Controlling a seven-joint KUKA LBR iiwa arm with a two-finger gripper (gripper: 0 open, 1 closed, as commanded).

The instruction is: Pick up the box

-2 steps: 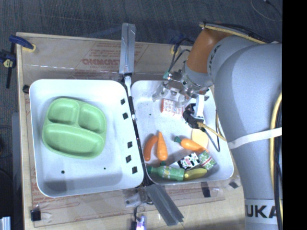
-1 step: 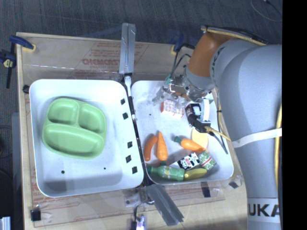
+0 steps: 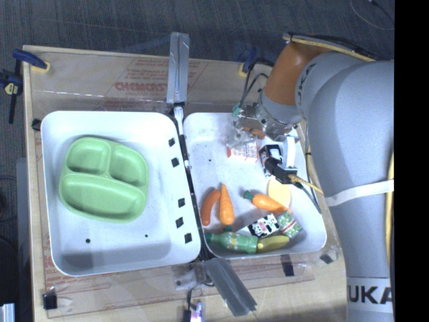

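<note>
A small white box with red print (image 3: 242,152) lies flat in the upper part of the right bin (image 3: 201,146). My gripper (image 3: 241,127) hangs just above it in the picture, at the bin's far right corner, below the orange wrist band. The gripper's tip reaches down to the box's upper edge, and I cannot make out whether they touch. Nothing is visibly lifted.
Two carrots (image 3: 221,205), a third carrot (image 3: 267,202), a yellow wedge (image 3: 279,193), a green bottle (image 3: 234,241) and a black-and-white carton (image 3: 265,227) crowd the right bin's near half. The left bin holds a green divided tray (image 3: 104,178). The arm's grey body covers the right bin's right wall.
</note>
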